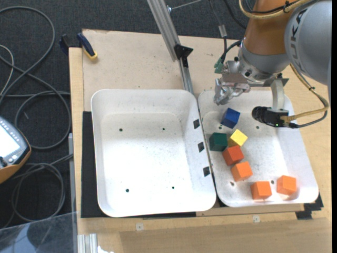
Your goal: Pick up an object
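Observation:
My gripper [223, 96] hangs over the far left corner of the right bin [302, 165], just above and left of a blue cube [230, 117]. I see nothing between its fingers. Below the blue cube lie a dark green cube [218, 141], a yellow cube [238, 137], a red-orange cube [233, 154] and an orange cube [241, 170]. Two more orange cubes [260, 190] [286, 184] sit near the bin's front edge.
The left bin [105, 109] stands beside the right one, with black clips along their shared wall. A slanted metal rail [167, 25] crosses the bench behind the bins. Cables lie on the floor at left.

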`<state>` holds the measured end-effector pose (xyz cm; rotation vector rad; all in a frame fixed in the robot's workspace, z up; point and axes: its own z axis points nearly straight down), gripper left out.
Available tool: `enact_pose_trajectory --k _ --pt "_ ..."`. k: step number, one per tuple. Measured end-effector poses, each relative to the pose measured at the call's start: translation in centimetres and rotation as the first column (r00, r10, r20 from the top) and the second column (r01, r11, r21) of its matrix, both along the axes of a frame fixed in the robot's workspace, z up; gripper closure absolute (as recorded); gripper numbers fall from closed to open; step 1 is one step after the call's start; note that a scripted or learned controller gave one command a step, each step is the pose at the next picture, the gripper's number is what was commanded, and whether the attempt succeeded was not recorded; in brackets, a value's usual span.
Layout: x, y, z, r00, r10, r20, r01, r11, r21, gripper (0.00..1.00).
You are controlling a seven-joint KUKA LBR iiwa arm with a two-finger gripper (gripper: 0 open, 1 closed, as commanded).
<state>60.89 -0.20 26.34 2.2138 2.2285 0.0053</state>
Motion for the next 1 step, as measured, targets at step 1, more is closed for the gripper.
enact_pose_trajectory --k 1 --pt "1.73 5.71 -0.84 1.000 0.000 0.000 0.000 1.000 0.000 1.00"
